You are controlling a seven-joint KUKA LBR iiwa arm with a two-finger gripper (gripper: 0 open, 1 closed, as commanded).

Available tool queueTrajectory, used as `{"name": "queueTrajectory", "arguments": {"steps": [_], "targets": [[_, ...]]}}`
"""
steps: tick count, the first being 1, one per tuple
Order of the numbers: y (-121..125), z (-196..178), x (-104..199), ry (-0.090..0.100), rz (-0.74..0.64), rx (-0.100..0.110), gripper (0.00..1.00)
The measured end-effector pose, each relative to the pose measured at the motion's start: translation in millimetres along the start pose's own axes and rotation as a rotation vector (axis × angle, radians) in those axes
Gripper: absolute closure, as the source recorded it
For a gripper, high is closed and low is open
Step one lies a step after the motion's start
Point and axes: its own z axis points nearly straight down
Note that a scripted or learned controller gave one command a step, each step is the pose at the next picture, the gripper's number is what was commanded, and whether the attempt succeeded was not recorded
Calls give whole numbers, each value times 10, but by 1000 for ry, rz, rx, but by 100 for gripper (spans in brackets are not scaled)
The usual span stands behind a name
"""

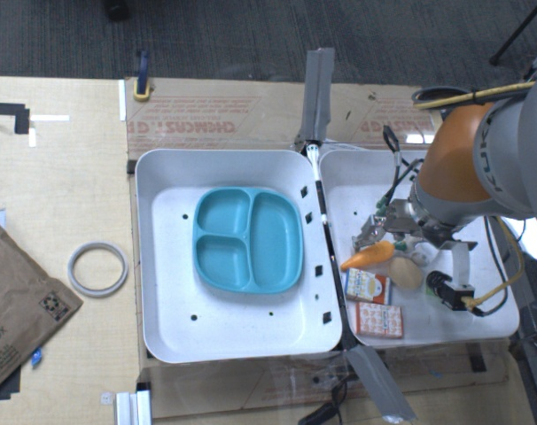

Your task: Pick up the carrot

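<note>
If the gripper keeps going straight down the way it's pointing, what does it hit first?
Most likely the carrot: the gripper sits just above its thick end in the right bin. Depth is hard to judge from this slanted view.

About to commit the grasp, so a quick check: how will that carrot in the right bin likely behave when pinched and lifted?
The carrot looks smooth and tapered, so it may slip toward its narrow tip when squeezed. Its rounded body could roll on the right bin floor if nudged. It looks like a solid toy, probably stiff and light. The gripper is right over its thick end.

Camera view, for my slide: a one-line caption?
Arm's hand over the carrot in the right bin.
</note>
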Motion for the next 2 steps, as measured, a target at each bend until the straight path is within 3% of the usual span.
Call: {"name": "queueTrajectory", "arguments": {"steps": [1, 2], "targets": [[1, -61, -19, 0, 4, 4, 100], [2, -61, -18, -1, 4, 4, 0]]}}
